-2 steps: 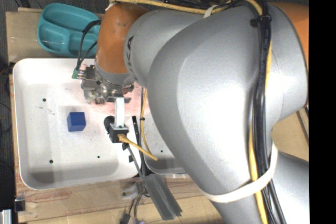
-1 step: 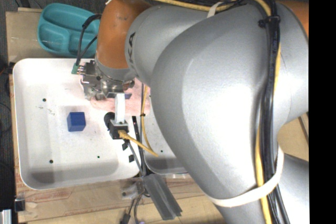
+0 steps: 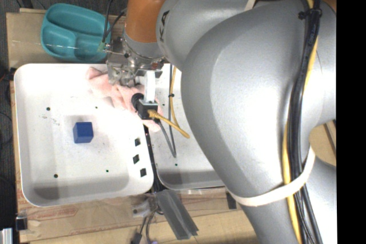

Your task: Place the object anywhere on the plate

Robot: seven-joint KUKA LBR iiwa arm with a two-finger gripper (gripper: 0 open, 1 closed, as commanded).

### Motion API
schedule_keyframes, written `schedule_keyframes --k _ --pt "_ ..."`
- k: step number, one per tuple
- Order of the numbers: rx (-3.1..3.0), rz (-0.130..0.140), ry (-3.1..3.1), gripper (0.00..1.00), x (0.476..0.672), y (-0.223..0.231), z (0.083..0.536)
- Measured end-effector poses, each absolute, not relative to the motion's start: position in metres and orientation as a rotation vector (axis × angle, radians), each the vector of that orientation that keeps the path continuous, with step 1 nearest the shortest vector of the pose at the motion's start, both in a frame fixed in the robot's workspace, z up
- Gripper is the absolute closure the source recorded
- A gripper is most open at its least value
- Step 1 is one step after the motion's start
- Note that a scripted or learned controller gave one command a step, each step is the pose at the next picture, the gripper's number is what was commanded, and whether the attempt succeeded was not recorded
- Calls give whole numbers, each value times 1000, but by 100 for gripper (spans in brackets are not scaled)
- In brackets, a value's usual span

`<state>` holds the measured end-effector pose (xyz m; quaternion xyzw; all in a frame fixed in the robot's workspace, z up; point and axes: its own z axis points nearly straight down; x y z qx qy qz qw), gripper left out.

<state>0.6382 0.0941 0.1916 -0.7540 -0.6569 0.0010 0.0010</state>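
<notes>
The arm is filling the right side of the view, nearest the camera, its broad grey casing lying over most of the right bin. A bundle of black and yellow cables is running along its outer edge, and a white strap is wrapping round its lower part. Further along, the orange band is curving down toward the wrist.

Below the wrist, the gripper is hanging over the upper right corner of the left bin, just above a pale pink thing that may be the plate. That pink shape is lying in the bin's upper right area, partly hidden under the gripper hardware, so its outline is hard to make out. Whether the gripper is clenched or released cannot be told from here, since the wrist is covering it.

The blue cube is sitting on the floor of the left bin, near its middle, well apart from the gripper and apart from the pink shape. It is resting flat, with nothing touching it.

Beyond the left bin, at its far edge, a teal dish with two hollows is lying on the wooden bench.
</notes>
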Motion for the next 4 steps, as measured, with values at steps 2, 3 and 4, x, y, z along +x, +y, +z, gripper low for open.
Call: schedule_keyframes --k 2,3,4 --pt "-2077 1 -2357 100 654 126 210" --pt "-2081 8 -2349 100 605 143 181" --pt "-2211 -29 -2240 100 534 199 119"
